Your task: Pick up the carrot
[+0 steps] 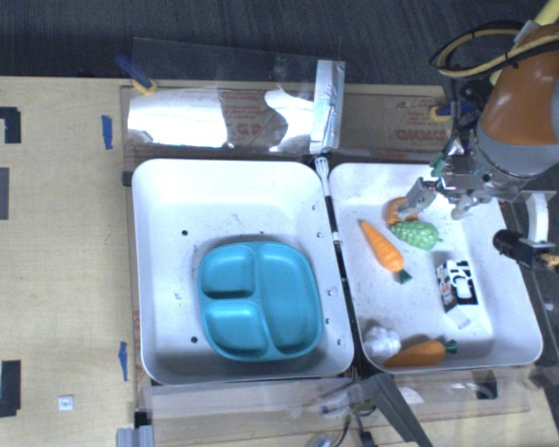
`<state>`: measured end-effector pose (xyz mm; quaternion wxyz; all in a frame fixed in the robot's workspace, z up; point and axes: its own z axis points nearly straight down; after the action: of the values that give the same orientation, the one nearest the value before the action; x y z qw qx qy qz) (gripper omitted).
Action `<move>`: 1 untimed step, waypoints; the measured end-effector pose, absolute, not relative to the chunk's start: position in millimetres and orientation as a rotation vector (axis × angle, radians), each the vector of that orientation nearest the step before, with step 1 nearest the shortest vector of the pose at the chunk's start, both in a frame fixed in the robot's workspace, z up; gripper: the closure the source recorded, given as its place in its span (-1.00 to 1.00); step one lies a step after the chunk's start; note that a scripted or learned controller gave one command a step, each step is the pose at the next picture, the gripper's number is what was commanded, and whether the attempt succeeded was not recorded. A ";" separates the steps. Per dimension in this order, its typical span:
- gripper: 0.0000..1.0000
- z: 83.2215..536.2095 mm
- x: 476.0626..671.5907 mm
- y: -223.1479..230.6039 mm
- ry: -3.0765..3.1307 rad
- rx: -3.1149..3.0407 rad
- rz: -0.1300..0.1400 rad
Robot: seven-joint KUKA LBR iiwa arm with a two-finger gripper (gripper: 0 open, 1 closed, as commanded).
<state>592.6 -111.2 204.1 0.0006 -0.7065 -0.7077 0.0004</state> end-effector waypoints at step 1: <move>-1.00 87.4 583.0 -96.3 -2.000 -2.427 -0.006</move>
<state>583.0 -96.3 87.4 -0.0018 -0.7717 -0.6360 -0.0020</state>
